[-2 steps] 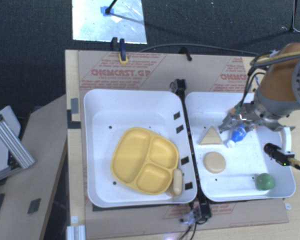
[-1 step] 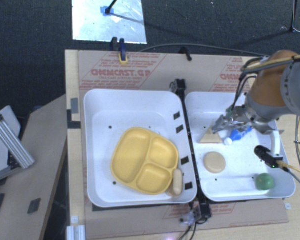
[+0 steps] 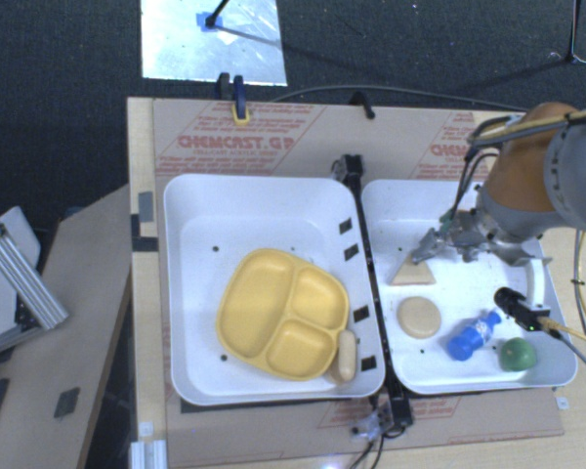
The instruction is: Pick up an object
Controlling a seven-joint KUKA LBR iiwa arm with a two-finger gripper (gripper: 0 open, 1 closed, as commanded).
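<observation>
While claw (image 3: 432, 249) hovers, tan wedge (image 3: 413, 274) | beige disc (image 3: 419, 317) | yellow tray (image 3: 283, 313)

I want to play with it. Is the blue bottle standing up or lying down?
Lying down: the blue bottle lies on its side on the right bin's floor.

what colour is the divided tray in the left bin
Yellow. The divided tray shows clearly in the camera view, lying in the left bin.

Yellow tray (image 3: 283, 313), blue bottle (image 3: 473, 336), green ball (image 3: 516, 354)
</observation>
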